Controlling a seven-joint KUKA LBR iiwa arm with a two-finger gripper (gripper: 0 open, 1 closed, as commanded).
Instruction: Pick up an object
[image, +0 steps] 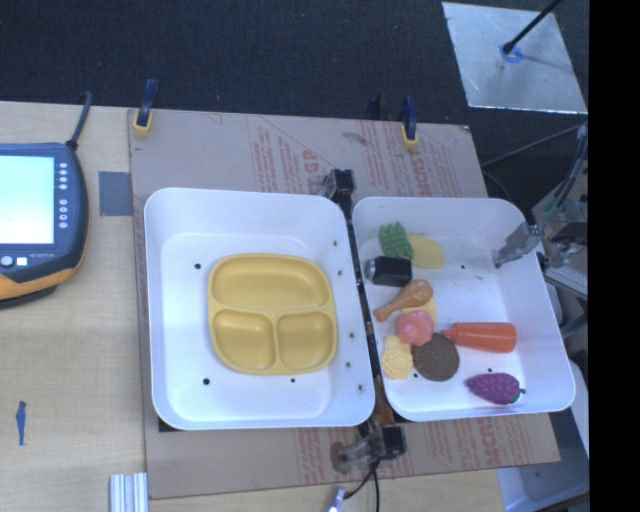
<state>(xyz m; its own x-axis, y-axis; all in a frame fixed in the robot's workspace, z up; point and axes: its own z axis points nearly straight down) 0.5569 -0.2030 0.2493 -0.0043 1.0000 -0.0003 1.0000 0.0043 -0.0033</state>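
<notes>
With no object yet lifted, the grey two-finger gripper (512, 247), its grip state impossible to tell, hangs at the back-right corner of the right shallow white plastic bin (530, 375), needing a descent onto toy food like the orange plastic carrot (482, 337) mid-bin, on a cardboard-covered bench (260, 150).

The gripper (503, 256) hangs over the far right corner of the right bin (560, 350). In that bin, the drumstick (405, 297) lies to its left, the carrot (482, 337) nearer the camera, and the grapes (495, 387) nearer still. Farther left, the left bin (160, 300) adjoins it and holds a divided plate (272, 312). A control pendant (35, 220) lies on the surface (70, 400), farthest left.
</notes>
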